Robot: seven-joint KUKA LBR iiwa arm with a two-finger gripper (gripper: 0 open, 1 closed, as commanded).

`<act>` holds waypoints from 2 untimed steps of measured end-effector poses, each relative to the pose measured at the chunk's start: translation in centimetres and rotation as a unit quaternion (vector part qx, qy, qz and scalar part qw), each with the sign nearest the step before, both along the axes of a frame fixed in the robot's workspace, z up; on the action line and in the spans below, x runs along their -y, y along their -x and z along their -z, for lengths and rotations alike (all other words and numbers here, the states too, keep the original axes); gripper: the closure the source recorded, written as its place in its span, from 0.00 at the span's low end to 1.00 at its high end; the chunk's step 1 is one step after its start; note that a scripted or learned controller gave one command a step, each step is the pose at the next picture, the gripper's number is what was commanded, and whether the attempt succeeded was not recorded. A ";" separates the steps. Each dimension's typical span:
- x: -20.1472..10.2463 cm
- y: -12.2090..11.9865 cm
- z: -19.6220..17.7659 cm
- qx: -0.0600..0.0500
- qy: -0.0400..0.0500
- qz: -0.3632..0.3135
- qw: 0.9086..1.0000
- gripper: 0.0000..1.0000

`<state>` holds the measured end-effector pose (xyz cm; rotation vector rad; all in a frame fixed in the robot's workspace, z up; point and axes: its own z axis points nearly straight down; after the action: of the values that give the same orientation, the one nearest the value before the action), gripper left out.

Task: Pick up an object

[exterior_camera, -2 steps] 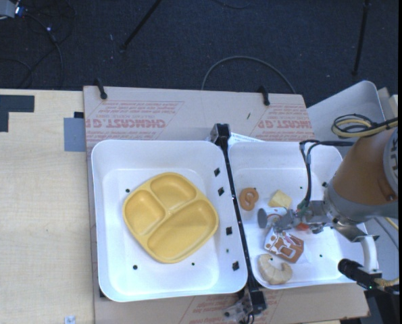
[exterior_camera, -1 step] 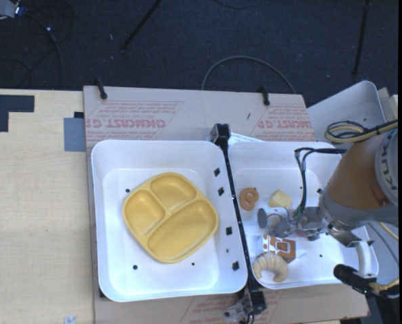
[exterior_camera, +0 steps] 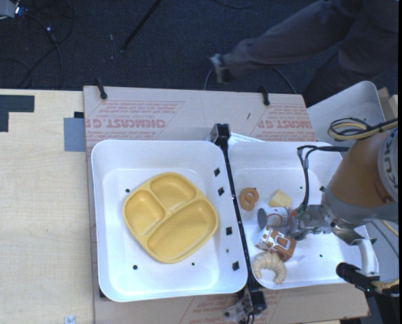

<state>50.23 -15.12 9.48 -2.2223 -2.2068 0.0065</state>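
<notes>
Two white bins (exterior_camera: 113, 181) sit on the surface; yellow tray (exterior_camera: 171, 216) left. At lower right, the jaws (exterior_camera: 294, 227), spread unclear, hover over a small carton (exterior_camera: 275, 240) beside a croissant (exterior_camera: 271, 266), donut (exterior_camera: 248, 196) nearby.

Open floor along the right bin's (exterior_camera: 309, 155) far side; donut (exterior_camera: 248, 197), cheese (exterior_camera: 280, 199), croissant (exterior_camera: 271, 266) crowding its left.

Two white bins, left bin (exterior_camera: 113, 174) and right bin (exterior_camera: 268, 155), sit side by side on printed cardboard (exterior_camera: 153, 117) atop a pale wooden counter (exterior_camera: 32, 214). A yellow three-compartment plate (exterior_camera: 171, 216) lies in the left bin. Dark carpet (exterior_camera: 119, 32) with cables lies beyond.
</notes>
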 end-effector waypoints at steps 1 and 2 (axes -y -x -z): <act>-0.6 -0.1 -4.2 0.003 0.001 -0.004 1.000 1.00; -0.6 -0.6 -10.2 0.005 0.002 -0.004 1.000 1.00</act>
<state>50.78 -14.48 19.68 -2.2193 -2.2230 0.0006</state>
